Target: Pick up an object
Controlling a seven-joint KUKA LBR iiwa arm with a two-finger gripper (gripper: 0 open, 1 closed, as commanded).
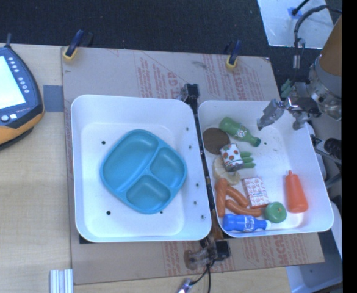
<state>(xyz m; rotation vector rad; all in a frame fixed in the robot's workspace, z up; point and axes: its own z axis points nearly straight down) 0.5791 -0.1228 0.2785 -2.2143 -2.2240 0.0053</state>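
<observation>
My claw (283, 116) hangs over the far right corner of the right bin (322, 182), its two fingers (267, 117) spread apart with nothing between them. Everything I might lift lies nearer the camera and to the left of the claw. Closest is the green bottle (240, 131), lying on its side just left of my left finger but not touching it. Just beyond that bottle, further left, sits a brown round disc (213, 139). Below the bottle stands a small white cup with red spots (230, 156), with a green piece beside it. Well below my claw, along the bin's right side, lies the orange bottle (295, 191). Toward the bin's near edge, far from the claw, are the orange sausages (227, 196), a red and white patterned packet (255, 191), a green apple (276, 212) and a blue bottle (244, 223). Far off to the left, the left bin (90, 176) holds a blue divided plate (143, 171).
</observation>
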